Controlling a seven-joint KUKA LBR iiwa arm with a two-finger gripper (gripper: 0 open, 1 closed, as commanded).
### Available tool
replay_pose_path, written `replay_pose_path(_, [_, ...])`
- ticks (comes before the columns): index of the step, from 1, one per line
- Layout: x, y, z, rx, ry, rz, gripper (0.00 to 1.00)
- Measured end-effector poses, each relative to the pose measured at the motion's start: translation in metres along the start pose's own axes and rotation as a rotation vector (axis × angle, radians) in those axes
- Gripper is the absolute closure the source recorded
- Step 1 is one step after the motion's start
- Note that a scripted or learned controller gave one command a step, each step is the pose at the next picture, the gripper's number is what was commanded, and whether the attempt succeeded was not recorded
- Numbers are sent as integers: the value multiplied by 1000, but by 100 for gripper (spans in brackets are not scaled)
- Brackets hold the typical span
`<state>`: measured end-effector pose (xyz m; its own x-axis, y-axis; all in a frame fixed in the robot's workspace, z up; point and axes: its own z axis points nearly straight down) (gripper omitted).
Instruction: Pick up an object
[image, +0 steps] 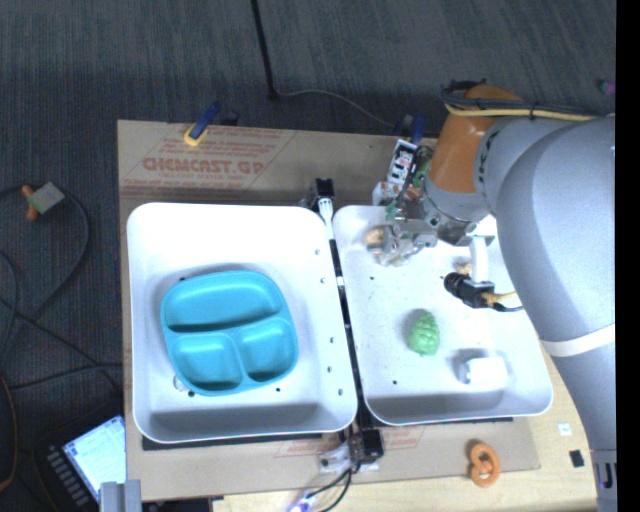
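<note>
My gripper (398, 243) reaches down into the far left corner of the right bin (520, 400). A small tan object (374, 237) lies right beside it on its left, touching or nearly touching it. A green ridged object (423, 332) rests in the middle of the same bin, well below the gripper. A white block (482, 369) sits near that bin's front right. The grey arm with its orange band (455, 150) comes in from the right and hides the bin's far right part.
The left bin (150, 400) holds a blue divided tray (230, 330). The ridge between the bins (343, 310) runs just left of the gripper. An orange ring-shaped thing (483, 462) lies on the board in front of the right bin.
</note>
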<state>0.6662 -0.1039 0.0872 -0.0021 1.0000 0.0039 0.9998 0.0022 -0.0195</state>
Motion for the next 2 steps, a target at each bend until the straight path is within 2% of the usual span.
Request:
replay_pose_path(1, [8,-1,-7,-7,-5,3,100])
replay_pose_path(2, [6,2,-32,-20,-6,1,100])
